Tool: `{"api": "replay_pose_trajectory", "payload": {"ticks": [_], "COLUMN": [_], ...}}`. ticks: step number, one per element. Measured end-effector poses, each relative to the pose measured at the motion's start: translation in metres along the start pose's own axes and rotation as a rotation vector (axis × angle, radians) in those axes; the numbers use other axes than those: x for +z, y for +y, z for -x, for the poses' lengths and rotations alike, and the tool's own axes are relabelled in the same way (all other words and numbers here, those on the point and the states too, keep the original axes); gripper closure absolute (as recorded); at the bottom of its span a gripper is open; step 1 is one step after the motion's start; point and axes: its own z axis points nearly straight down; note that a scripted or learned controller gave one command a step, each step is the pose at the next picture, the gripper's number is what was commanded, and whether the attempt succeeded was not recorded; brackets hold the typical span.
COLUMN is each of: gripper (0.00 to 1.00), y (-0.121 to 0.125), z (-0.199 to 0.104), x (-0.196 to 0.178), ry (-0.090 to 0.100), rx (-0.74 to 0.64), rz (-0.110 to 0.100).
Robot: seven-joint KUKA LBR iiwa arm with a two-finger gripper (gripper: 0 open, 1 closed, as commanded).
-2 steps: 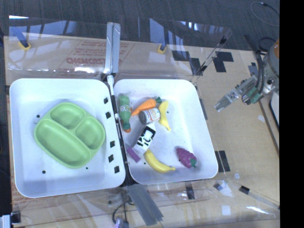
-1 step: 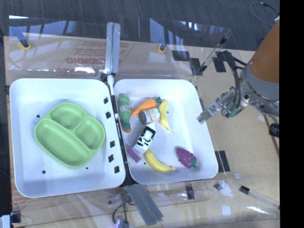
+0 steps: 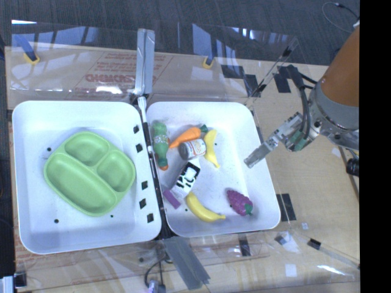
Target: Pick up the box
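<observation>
Two shallow white bins sit side by side on a tan bench, ringed by clear plastic panels with reflections across them. Left bin (image 3: 36,224) carries a green divided plate (image 3: 90,173), three compartments, lying flat. Right bin (image 3: 259,182) carries the clutter. Arm (image 3: 342,84) comes in from the right, orange band showing above the grey wrist. Gripper (image 3: 256,157) hangs over the right rim of the right bin, angled down and leftward; one long finger (image 3: 254,158) reads clearly, but whether the jaws are spread or pressed together I cannot tell from this angle. Nothing visible between them. The box (image 3: 187,177), black and white, small, lies tilted on the bin floor well to the left of the jaws and a little lower in the view, apart from them. Just above the box, a can (image 3: 192,150) on its side, touching or nearly touching a carrot (image 3: 185,137). Small yellow banana (image 3: 211,148) sits between the can and the jaws. Green bottle (image 3: 160,144) lies farthest from the jaws, against the bin's left wall. Below the box, a larger banana (image 3: 203,209); purple grapes (image 3: 239,202) lie below the jaws, near the bin's front right corner. Small purple piece (image 3: 170,198) beside the box's lower end.
</observation>
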Motion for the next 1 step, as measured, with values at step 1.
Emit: {"api": "replay_pose_trajectory", "payload": {"ticks": [1], "gripper": [1.0], "y": [0.0008], "z": [0.0006], "x": [-0.0107], "ry": [-0.003], "rx": [-0.005], "rz": [0.001]}}
